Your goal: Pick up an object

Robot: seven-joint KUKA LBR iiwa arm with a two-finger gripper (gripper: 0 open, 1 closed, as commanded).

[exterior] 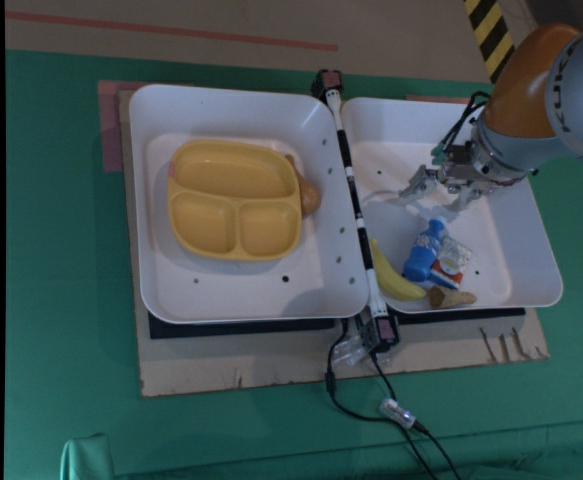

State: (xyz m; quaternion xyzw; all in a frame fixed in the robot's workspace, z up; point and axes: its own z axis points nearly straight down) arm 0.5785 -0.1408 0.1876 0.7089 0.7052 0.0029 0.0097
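A green cloth covers the counter (61, 268), and on it lies a sheet of brown cardboard (231, 373) with two shallow white bins side by side. Beyond the counter's far edge the floor is tan, crossed by a thin red line (171, 30), with a strip of yellow-and-black hazard tape (483, 13) running toward the far right corner.

The left bin (171, 303) holds a yellow divided tray (236, 198) near its middle; a small brown rounded thing (310, 199) rests against the tray's right side. A black-and-white bar (356, 208) runs along the seam between the bins, and cables trail from its near end across the cardboard toward the counter's near edge.

In the right bin (526, 258) the objects cluster at the near edge: a banana (393, 278) lies close to the seam, a blue bottle (425, 251) leans just beside it, a white-and-red packet (453, 259) touches the bottle's right side, and a small brown piece (451, 297) lies in front.

The grey arm with its orange band reaches in from the right. Its claw (439, 200) hangs over the middle of the right bin, fingers spread apart with nothing between them — above and just beyond the bottle, not touching any of the objects.
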